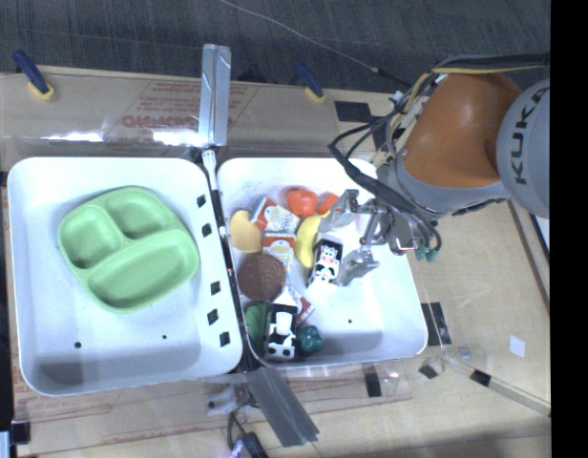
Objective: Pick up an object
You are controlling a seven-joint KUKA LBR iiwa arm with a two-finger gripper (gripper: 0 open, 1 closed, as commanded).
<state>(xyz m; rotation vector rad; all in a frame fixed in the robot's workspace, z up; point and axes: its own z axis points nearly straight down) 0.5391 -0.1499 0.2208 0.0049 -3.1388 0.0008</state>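
My gripper point(355, 237) hangs over the right bin point(380, 327), near its upper right part, with its fingers spread apart and nothing between them. Just left of it lies a small black-and-white cow toy point(325, 260) and a yellow banana point(306, 239). Further left in the same bin are an orange toy point(301, 201), a pale yellow piece point(241, 230), a brown round ball point(262, 275), a second black-and-white cow toy point(281, 331) and green pieces point(308, 339) near the front.
The left bin point(46, 351) holds a green divided plate point(129, 246). A metal divider point(215, 84) stands between the bins at the back. Cables trail from the arm's orange wrist point(456, 132) at the right.
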